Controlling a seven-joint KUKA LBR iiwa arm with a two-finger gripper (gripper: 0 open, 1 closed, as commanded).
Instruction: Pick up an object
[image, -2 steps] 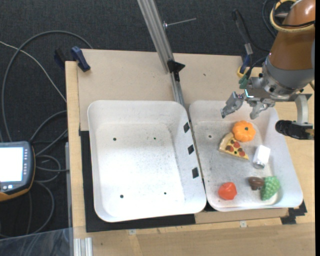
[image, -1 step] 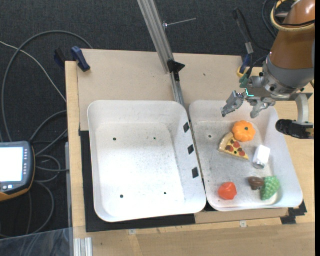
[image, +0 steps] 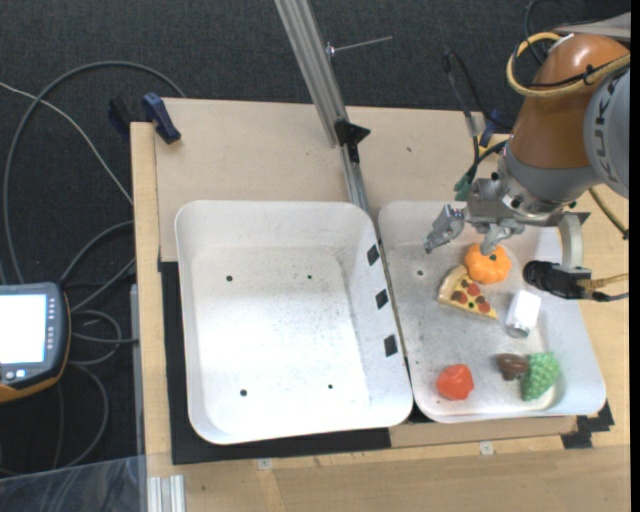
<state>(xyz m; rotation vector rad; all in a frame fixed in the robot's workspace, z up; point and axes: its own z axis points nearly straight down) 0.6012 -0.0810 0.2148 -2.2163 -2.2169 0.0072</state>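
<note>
Camera view looks down at a slant on two white bins side by side on the counter (image: 250, 150); the left bin (image: 200, 230) lies toward the counter's left edge, and the right bin (image: 410, 225) carries all the toys. The hand (image: 468, 232) hangs over the far half of the right bin, its two fingers spread fairly wide, one dark fingertip (image: 438, 240) pointing toward the bin's far-left corner and the other coming down just at the top of the small orange pumpkin (image: 487, 266). Nothing sits between the fingers, so the hand holds nothing; whether the right fingertip actually touches the pumpkin I cannot tell. The pumpkin looks like the likeliest target, sitting near the middle of the bin's far half with the pizza slice (image: 467, 295) touching or just beside it on the near side. To do the grasp well, the hand probably needs to shift toward the bin's right edge so the pumpkin falls midway between the fingers, then descend and close; as it stands, closing would likely pinch air or nudge the pumpkin aside. The round shape may roll, so a centred, low grip seems wise. Other toys lie nearer the bin's front edge: a white block (image: 522, 312), a red tomato (image: 455, 381), a brown piece (image: 512, 366) and green grapes (image: 541, 374), well apart from the hand.
</note>
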